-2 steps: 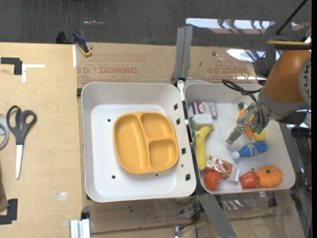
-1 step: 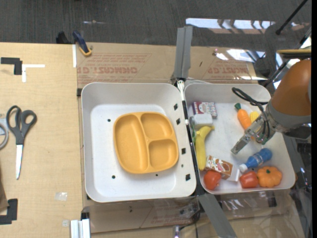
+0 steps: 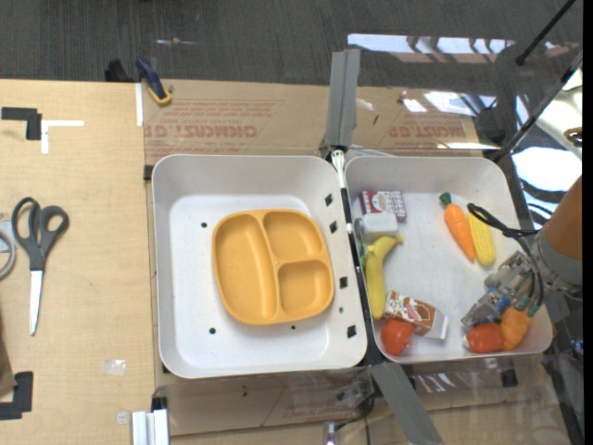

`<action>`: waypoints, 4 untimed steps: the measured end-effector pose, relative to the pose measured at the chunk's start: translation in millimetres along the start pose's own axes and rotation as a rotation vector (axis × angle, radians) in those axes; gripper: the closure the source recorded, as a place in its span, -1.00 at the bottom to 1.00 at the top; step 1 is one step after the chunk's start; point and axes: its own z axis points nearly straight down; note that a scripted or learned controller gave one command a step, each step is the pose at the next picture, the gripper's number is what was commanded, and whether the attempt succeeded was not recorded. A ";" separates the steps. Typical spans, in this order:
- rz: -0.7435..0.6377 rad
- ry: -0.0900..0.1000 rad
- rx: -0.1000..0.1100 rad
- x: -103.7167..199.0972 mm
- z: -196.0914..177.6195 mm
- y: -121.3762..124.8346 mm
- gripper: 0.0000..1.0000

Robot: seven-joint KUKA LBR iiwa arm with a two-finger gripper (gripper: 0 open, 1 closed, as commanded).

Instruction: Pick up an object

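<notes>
Faintly, mirrored print on cardboard [image 3: 222, 123]; claw [image 3: 496, 299] over right bin [image 3: 422, 170].

We see two bins side by side on the tabletop [image 3: 74, 341]. The left bin [image 3: 176, 276] holds a divided plate [image 3: 273, 265]. In the right bin [image 3: 422, 179], a banana [image 3: 375, 281] lies along the left wall, a carrot [image 3: 458, 230] beside corn [image 3: 483, 237] at the far right. Scissors [image 3: 37, 248] lie well left of both bins.

Open white floor across the middle of the right bin [image 3: 519, 213], between banana [image 3: 375, 272] at left and carrot [image 3: 458, 230] with corn [image 3: 483, 237] upper right. Crowded along the lower edge: tomato [image 3: 396, 336], carton [image 3: 415, 314], claw [image 3: 491, 302].
</notes>
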 end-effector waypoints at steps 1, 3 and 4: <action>0.074 -0.010 0.011 36.7 -0.5 33.8 -1.00; 0.270 -0.004 0.000 -14.4 -9.9 68.8 1.00; 0.263 0.001 0.002 21.5 -137.6 112.9 1.00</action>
